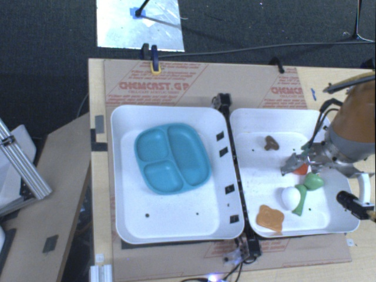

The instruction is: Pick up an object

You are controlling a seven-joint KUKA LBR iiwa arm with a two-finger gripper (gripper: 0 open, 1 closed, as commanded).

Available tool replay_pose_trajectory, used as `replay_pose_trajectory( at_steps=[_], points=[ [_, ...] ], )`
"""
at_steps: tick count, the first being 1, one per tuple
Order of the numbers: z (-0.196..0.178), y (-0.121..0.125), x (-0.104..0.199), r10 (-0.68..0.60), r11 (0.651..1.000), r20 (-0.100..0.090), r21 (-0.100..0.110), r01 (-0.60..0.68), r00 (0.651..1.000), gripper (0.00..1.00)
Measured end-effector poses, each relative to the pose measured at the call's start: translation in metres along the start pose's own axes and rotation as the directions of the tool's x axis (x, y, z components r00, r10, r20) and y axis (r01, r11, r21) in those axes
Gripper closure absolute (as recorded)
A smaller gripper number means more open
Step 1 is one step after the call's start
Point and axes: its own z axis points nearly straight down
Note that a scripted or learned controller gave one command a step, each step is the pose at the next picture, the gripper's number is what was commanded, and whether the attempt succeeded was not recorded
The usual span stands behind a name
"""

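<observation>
Glossy, seemingly plastic blue tray [172, 158]

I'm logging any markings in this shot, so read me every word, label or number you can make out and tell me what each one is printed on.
"CHEMCAST GP" in red, on the brown protective sheet behind the left bin.
The same red print, tilted, on the sheet's right part behind the right bin; it looks like "CHEMCAST", too blurred to be sure.
Fainter red print along the sheet's front edge is too small to read.
No text can be read on the blue divided plate.
</observation>
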Motion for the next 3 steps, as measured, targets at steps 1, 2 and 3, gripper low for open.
replay_pose_trajectory(
  at_steps=[1, 2, 3],
  points=[
    [0.052, 0.0, 0.001, 0.0, 1.0, -0.001, 0.001, 0.0, 1.0, 0.0],
    [0.039, 0.002, 0.0, 0.0, 1.0, 0.002, -0.006, 0.0, 1.0, 1.0],
    [-0.019, 0.0, 0.008, -0.003, 1.0, 0.002, -0.01, 0.003, 1.0, 1.0]
  ],
)
